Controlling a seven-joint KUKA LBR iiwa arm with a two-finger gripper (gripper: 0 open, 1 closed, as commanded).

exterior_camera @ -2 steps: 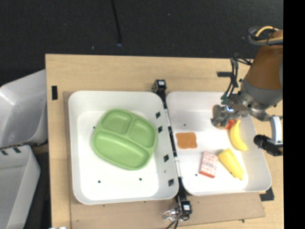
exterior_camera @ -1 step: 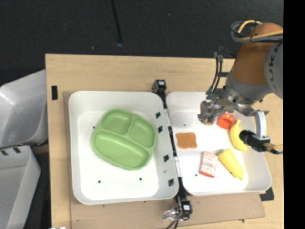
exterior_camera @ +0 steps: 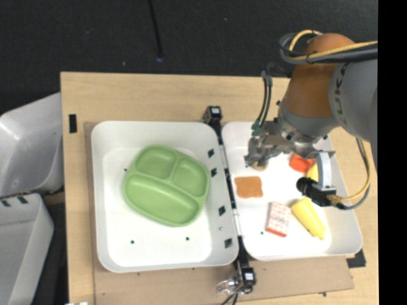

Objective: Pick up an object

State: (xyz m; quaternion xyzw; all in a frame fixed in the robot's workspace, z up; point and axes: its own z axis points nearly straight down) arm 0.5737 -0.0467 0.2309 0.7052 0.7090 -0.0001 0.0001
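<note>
bench (exterior_camera: 159, 97) under two white bins (exterior_camera: 102, 189)

Gripper (exterior_camera: 257, 159) low in right bin (exterior_camera: 343, 234), near top left corner. Brown square piece (exterior_camera: 248, 187) just below gripper. Orange thing (exterior_camera: 300, 163) to its right. Yellow banana (exterior_camera: 308, 218) and red-white box (exterior_camera: 278, 219) farther below. Green tray (exterior_camera: 166, 184) far left, in left bin (exterior_camera: 108, 234).
</note>
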